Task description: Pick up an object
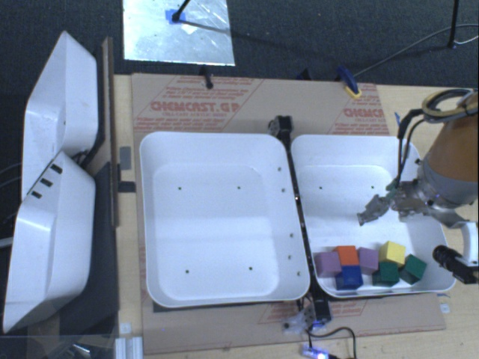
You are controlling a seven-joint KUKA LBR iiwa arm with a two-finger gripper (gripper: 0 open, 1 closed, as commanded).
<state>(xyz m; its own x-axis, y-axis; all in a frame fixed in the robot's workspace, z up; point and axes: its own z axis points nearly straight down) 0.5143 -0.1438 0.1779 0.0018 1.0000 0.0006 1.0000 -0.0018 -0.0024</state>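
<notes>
Blocks (368, 265) cluster at the right bin's (337, 178) six o'clock; the end effector (372, 212), grip state unreadable, hovers above. Target an outer block, descending vertically.

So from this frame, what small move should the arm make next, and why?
Probably move toward the near edge of the right bin and descend. The gripper hangs above bare bin floor, while the blocks, such as the orange block and yellow block, sit clustered along that near wall.
</notes>
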